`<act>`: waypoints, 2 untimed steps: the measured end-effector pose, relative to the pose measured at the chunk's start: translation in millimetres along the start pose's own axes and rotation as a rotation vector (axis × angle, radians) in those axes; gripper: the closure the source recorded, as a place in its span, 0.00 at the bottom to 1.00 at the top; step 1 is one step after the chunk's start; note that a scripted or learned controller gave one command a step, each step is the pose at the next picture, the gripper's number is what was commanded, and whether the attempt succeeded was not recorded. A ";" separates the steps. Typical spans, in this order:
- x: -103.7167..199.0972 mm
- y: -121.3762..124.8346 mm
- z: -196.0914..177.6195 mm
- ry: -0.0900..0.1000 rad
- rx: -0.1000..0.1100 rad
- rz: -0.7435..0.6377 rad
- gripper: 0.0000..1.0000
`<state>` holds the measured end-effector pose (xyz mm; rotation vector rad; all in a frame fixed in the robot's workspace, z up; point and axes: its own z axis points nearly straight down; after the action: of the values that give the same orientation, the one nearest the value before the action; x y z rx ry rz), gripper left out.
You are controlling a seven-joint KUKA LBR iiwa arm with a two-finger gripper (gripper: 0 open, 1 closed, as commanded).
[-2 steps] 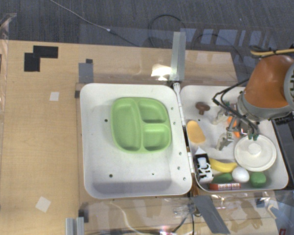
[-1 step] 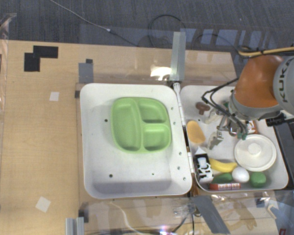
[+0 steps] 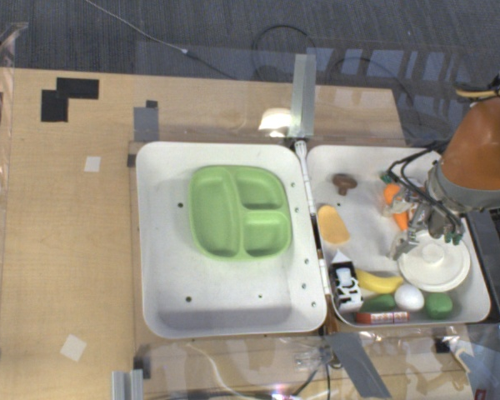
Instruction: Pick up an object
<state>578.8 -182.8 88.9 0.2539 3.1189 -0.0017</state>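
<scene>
Left bin [image 3: 162, 248]: holds only a green tray [image 3: 237, 211] with compartments; not the place for this step.
Wedge [image 3: 333, 225]: yellow-orange, flat at the left wall of the right bin [image 3: 362, 167], free on all sides; an easy target.
Brown piece [image 3: 343, 182]: small, alone near the far wall, also reachable.
Front row: black-white box [image 3: 345, 283], banana [image 3: 378, 282], white egg [image 3: 408, 297], red bar [image 3: 382, 316], green lump [image 3: 438, 305], all crowded and touching; better avoided, a grip here would probably push the neighbours.
Orange piece [image 3: 393, 200]: partly hidden by cables, just beside the gripper.
Gripper [image 3: 417, 238]: low in the right bin, above the edge of the white bowl [image 3: 434, 264]; fingers look slightly apart, nothing between them.
Advice: choose one separate thing, center over it, descend straight, close only when both fingers stand around it, then lift slowly.
Risk: bowl rim wide and smooth, likely to slip.
</scene>
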 end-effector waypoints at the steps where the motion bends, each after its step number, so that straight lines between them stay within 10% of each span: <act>1: 3.5 19.9 -0.2 -0.001 0.000 0.102 0.00; 2: -78.4 20.5 3.7 0.011 0.001 0.126 0.00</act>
<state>659.5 -175.2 86.2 0.4517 3.1081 -0.0003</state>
